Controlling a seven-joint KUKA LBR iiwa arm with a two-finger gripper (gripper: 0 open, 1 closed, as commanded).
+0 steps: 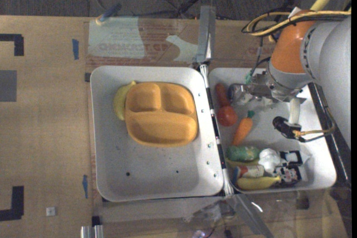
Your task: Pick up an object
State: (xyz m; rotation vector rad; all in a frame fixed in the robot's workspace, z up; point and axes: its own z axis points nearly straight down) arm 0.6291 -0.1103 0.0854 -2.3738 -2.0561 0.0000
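Two white bins on the bench. Left bin point(106, 170) has an upside-down orange plastic tray point(161, 113) covering a banana point(119, 101), awkward to grab. Right bin point(321, 173): gripper point(241, 93) low at the far-left corner; can't tell its state. Nearest targets: tomato point(226, 115), tapered carrot point(243, 129). Nothing picked yet.
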